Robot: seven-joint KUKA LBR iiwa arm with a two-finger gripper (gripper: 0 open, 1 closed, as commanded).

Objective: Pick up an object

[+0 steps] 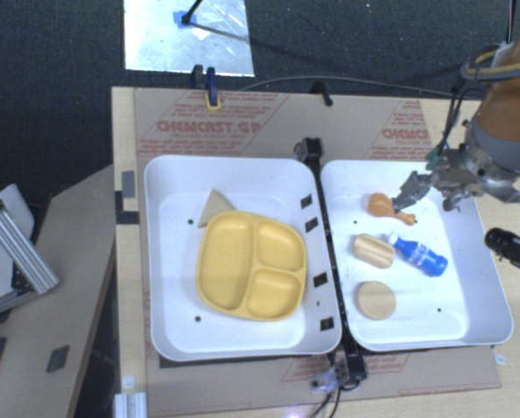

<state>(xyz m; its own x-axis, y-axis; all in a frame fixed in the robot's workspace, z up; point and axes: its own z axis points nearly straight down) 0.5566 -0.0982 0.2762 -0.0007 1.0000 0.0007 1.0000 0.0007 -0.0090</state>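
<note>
Right now my hand (414,192) hovers, fingers spread and gripping nothing, just right of the orange drumstick toy (387,207), whose long axis points toward me.

You see the bench (242,116) under printed cardboard, with two white bins (177,190) on it. A shiny metal sheet (155,24) lies on dark carpet behind, and a blue-and-yellow clamp (211,88) grips the cardboard's far edge.
</note>
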